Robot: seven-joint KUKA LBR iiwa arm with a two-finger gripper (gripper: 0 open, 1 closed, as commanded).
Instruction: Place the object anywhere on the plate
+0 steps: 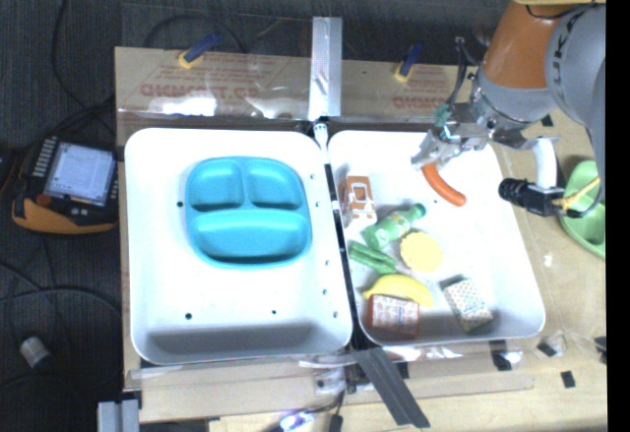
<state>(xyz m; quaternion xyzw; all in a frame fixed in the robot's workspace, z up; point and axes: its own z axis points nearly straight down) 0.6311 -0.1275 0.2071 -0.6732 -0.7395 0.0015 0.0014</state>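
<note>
A blue plate (246, 209) with three compartments lies in the left white bin (162, 322). My gripper (438, 147) hangs over the far part of the right white bin (512, 253), reaching in from the upper right. Just below and right of it an orange-red sausage (445, 187) lies on the bin floor, close to the gripper tip but apart from it. I see nothing carried under the gripper.
The right bin also holds a small orange-and-white box (356, 200), a green bottle (399, 222), a yellow disc (421, 250), green beans (369, 257), a banana (399, 288), a brown packet (392, 315) and a patterned box (468, 303). A ridge (333, 223) divides the bins.
</note>
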